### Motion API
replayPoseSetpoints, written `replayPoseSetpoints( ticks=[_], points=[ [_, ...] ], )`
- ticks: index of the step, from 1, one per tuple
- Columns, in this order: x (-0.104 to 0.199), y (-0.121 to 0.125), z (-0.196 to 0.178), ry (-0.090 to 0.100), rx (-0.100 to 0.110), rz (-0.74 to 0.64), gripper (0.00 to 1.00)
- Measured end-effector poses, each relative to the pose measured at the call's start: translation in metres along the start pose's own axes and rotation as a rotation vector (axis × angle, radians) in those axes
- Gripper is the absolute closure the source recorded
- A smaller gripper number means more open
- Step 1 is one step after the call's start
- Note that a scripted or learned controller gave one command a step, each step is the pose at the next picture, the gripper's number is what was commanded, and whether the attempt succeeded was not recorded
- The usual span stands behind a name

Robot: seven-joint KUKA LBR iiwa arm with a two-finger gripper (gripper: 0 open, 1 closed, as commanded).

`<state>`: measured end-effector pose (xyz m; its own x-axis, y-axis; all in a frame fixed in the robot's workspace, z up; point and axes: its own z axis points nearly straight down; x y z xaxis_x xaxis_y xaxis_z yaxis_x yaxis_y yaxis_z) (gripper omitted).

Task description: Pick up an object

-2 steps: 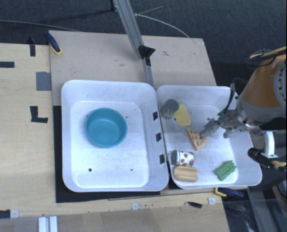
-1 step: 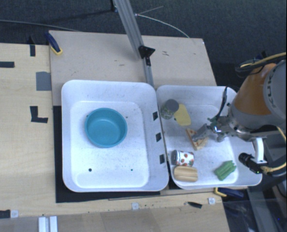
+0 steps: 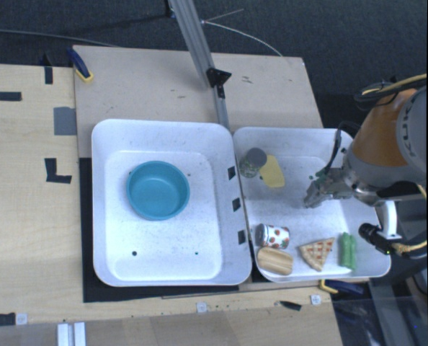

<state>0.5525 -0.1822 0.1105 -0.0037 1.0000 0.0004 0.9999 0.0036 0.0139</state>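
Right bin (image 3: 300, 139) holds the pickable items; the claw (image 3: 316, 194) hangs low over bare white floor near the middle of that bin, with nothing visibly between its tips; whether it is spread or pressed together I cannot tell, as the tips blur into a dark grey lump at this slant. Nearest candidates: a yellow wedge (image 3: 273, 171), flat and probably soft plastic or foam, touching a small grey cup (image 3: 253, 161) on its left, both toward the bin's back-left; along the front wall lie a small printed can (image 3: 273, 235) on its side, a tan bread roll (image 3: 274, 261) just beside it, a pizza slice (image 3: 318, 253), and a green stick (image 3: 347, 251) close to the right corner. All look like light toy pieces, so weight should not matter; slip and shape will. The can is round, hard and glossy, likely to roll out of a pinch unless taken across its short body; the roll is rounded and matte, a fairer grip across its narrow width; the pizza slice lies flat and thin, hard to get under. The left bin (image 3: 113, 139) carries only a blue bowl (image 3: 158, 189), smooth, stiff plastic, best taken at the rim. Both bins sit on the plywood counter (image 3: 163, 85).
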Motion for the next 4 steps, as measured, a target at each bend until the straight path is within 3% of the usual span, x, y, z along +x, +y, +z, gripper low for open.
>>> replayPoseSetpoints(
  ticks=[1, 4],
  points=[
    [0.009, 0.0, -0.046, -0.001, 0.012, 0.001, 1.0],
    [0.011, 0.008, -0.181, -0.002, 0.012, 0.002, 1.0]
  ],
)
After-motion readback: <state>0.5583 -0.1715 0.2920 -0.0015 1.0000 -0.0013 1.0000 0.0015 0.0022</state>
